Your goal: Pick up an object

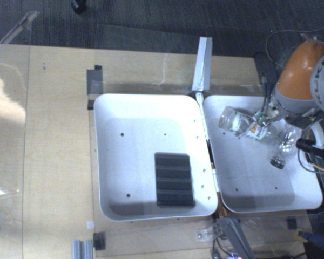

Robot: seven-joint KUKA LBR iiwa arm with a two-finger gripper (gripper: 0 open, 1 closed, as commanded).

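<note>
In the right bin (308,198), close to its far rim, a clear bottle-like object (243,124) is being seen lying on its side, tilted, with a coloured label toward its nearer end. A smaller clear item (281,154) is lying just beside it, toward the bin's right wall; what that item is cannot be made out. The arm (305,80), grey with an orange band, is being held over the far right corner of the same bin, and the gripper (270,115) is being lowered, as far as can be judged, right at the label end of the bottle-like object. Whether the pincer is apart, together or clamped on anything cannot be told, since its end is being blurred against the clear plastic.

Left of the right bin, a dark ribbed block (174,179) is lying in the left bin (105,161), toward its near side, well apart from the arm.

The task is being judged as early: the approach looks made, but nothing is being shown lifted off the bin floor. A secure grasp and a lift are being left to do.
</note>
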